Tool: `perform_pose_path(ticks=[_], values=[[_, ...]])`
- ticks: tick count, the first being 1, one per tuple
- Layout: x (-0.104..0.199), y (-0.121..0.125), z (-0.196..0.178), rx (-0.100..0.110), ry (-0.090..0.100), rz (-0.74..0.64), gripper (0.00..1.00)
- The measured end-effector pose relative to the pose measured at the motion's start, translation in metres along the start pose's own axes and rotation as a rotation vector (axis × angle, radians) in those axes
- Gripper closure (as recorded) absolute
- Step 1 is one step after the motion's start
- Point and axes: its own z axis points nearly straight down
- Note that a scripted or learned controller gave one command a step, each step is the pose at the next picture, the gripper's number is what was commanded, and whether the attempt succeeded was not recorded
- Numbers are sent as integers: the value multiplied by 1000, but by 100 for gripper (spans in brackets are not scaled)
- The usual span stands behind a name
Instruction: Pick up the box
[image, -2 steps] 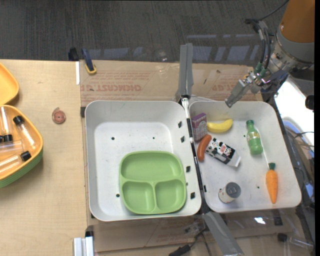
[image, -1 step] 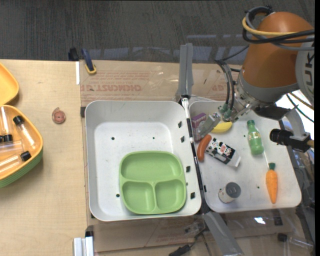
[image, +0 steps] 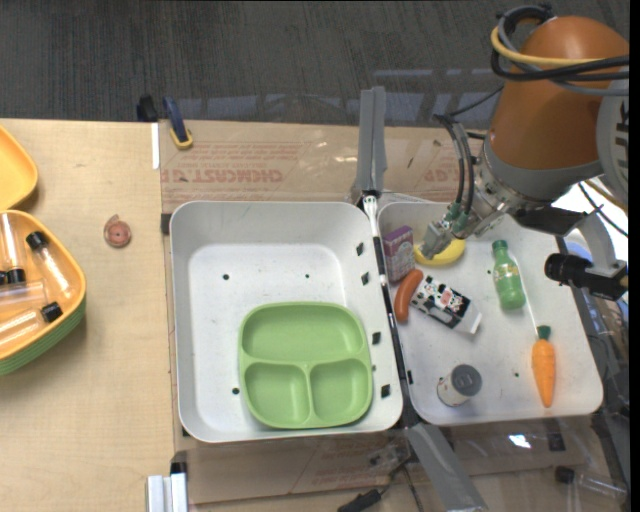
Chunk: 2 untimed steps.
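In the right bin (image: 590, 400), a carrot (image: 543, 372) is lying near, and the purple box (image: 399, 249) is standing far-left against the divider. The gripper (image: 437, 243) is hovering just right of the box, over a banana (image: 446, 252); whether the jaws are released or clenched I cannot tell. It seems to be approaching, and next needs shifting left over the box.

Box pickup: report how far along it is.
Done: the claw has reached the right bin, low at its far end by the banana. In hand: nothing visibly gripped. Left: the whole pick. The purple box stands at the bin's left wall beside the hot dog, just left of the claw, untouched.
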Motion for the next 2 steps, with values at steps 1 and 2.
perform_pose_path(ticks=[1, 2], values=[[6, -44, 81, 0, 2, 24, 100], [-107, -25, -36, -3, -2, -71, 100]])
